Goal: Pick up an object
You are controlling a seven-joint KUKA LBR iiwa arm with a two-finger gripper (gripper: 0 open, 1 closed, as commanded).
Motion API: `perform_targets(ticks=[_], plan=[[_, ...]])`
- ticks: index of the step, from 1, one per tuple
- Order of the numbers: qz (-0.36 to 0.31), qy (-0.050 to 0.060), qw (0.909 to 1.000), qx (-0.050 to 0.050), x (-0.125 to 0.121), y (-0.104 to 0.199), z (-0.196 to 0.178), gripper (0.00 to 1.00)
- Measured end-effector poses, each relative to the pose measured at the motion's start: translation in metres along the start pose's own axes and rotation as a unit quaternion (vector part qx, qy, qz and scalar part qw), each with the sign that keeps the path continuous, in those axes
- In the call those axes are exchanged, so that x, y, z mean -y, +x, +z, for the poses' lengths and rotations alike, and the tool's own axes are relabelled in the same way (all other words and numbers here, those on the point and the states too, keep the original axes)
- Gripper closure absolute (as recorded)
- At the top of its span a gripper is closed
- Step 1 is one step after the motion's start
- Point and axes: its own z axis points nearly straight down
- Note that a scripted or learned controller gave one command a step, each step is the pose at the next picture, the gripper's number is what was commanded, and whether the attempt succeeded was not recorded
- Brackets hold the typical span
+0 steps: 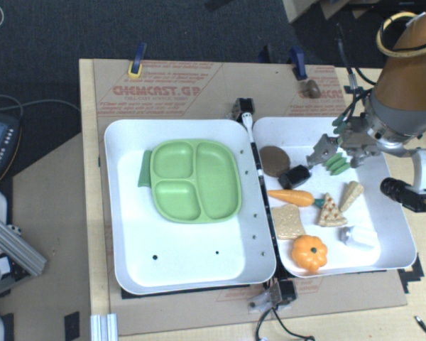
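Hovering over upper part of right bin [394, 244]: gripper [336, 155], fingers spread, clutching nothing; green pea pod [337, 165] just beneath; carrot [291, 197], pumpkin [309, 253] lower down; green divided plate [196, 180] in left bin [128, 254].

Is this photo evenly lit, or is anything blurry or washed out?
Camera view: the two white bins look bright, nearly washed out; the green divided plate is sharp with a soft shadow; the orange toy pumpkin shows slight glare; the arm's gripper looks a bit soft.

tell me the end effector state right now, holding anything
End effector: over the right bin, next to a green item; open or closed cannot be told, no grasp visible.
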Motion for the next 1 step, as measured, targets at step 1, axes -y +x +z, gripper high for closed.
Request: perform_targets(ticks=[1], plan=[[-0.001, -0.007, 1.0, 0.001, -0.0025, 0.0002, -0.0075, 0.0]])
